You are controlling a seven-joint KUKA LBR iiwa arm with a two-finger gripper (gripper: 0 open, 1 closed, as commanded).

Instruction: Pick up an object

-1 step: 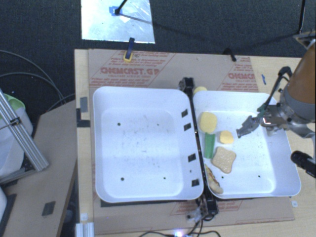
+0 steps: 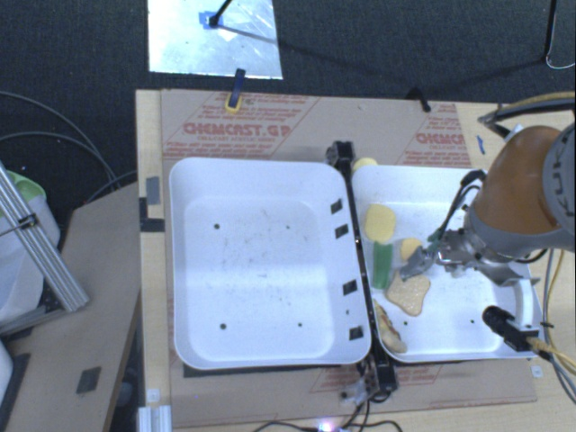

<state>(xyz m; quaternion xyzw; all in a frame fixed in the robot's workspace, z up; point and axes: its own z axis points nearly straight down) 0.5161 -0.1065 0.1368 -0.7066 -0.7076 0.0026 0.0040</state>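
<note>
My gripper (image 2: 421, 261) hangs low over the right bin (image 2: 468, 342), reaching in from the right. Its tip sits just above a tan, toast-like slice (image 2: 409, 295) and right beside a small yellow piece (image 2: 410, 247). A green stick (image 2: 383, 265) lies just left of the tip, along the bin's left wall. Above the stick rests a yellow oval object (image 2: 380, 223). A brown, crusty piece (image 2: 390, 329) lies in the near left corner. I see nothing lifted off the bin floor.
The left bin (image 2: 261, 174) stands alongside, parted from the right one by a black divider with clips (image 2: 353, 268). A pale yellow ball (image 2: 364, 164) sits at the right bin's far left corner. The arm's orange band (image 2: 522, 183) covers the bin's right side.
</note>
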